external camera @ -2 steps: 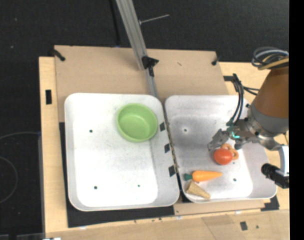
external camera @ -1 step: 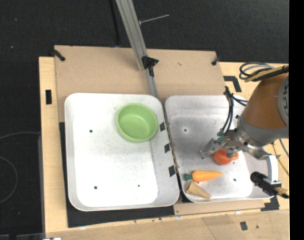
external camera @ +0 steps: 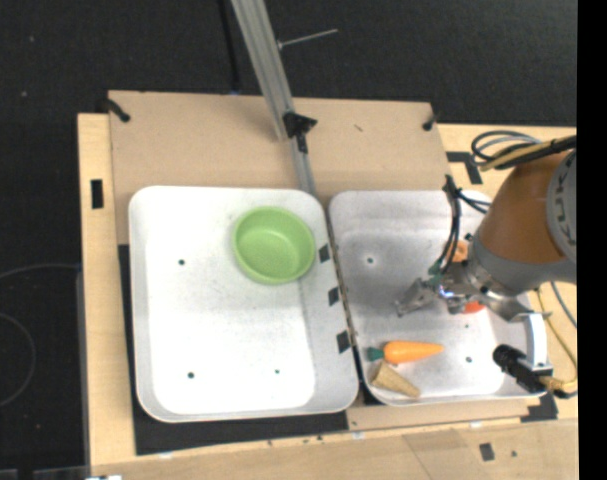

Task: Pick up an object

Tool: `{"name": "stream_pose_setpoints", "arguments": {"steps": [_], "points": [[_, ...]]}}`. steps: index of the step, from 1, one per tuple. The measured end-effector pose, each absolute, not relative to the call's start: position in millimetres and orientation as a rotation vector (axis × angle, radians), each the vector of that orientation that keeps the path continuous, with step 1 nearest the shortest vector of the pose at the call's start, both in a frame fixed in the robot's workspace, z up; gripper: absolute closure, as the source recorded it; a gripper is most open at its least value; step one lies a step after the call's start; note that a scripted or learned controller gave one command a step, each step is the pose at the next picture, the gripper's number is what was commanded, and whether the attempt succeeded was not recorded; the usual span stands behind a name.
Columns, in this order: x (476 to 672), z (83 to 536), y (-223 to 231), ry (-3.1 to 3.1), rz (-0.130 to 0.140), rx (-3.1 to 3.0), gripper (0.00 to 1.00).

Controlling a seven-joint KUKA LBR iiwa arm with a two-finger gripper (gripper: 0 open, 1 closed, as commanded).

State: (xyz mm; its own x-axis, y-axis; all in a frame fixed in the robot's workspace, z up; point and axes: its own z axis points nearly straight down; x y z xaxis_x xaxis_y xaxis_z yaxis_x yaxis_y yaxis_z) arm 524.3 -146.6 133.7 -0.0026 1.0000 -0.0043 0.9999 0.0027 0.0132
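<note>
Across the dark floor stands a pale wooden bench (external camera: 98,298) with a brown cardboard sheet (external camera: 203,143) laid over its far part, and black carpet-like ground surrounds it on the left and at the top. On the bench sit two shallow white bins side by side, their inner rims touching along the middle. The left white bin (external camera: 183,358) holds a round green plastic bowl (external camera: 274,245) near its far right corner, upright and well clear of the rim; the remaining floor of that bin is open. The right white bin (external camera: 383,228) is partly covered by the grey arm with an orange band (external camera: 523,218), which reaches in from the right above the bin's right half. A slim grey metal pole (external camera: 268,63) slants down from the top to the gap between the bins.

Near the front wall of the right bin lies an orange carrot-shaped toy (external camera: 413,350), lengthwise along the rim, and just in front of it, almost touching, a small tan wedge-shaped block (external camera: 395,380) rests against the front edge. The two-finger gripper (external camera: 433,296) hangs over the bin's centre, apart from the carrot; whether its fingers are spread or pressed together cannot be told.
</note>
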Motion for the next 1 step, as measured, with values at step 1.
{"name": "stream_pose_setpoints", "arguments": {"steps": [1], "points": [[522.7, 139.5, -146.9, 2.211, 0.006, 2.223, 1.0]]}}
